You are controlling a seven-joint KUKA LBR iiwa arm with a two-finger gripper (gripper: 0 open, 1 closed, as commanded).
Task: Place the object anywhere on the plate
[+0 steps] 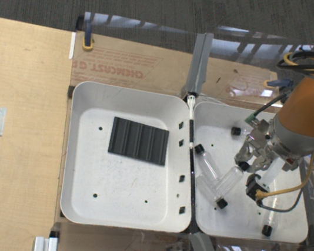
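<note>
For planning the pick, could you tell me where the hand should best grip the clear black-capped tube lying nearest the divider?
Probably mid-body. The clear tube lies flat on the right bin, slanting from its cap near the divider. Come straight down, fingers across its narrow width; another tube lies close beside its lower end.

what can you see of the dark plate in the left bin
The plate is a flat, dark grey, nearly black rectangle with lengthwise ribs or grooves, matte like plastic or rubber. It lies flat on the floor of the left bin, toward its upper middle, slightly skewed. Nothing rests on it or touches it; the gripper is over the right bin.
</note>
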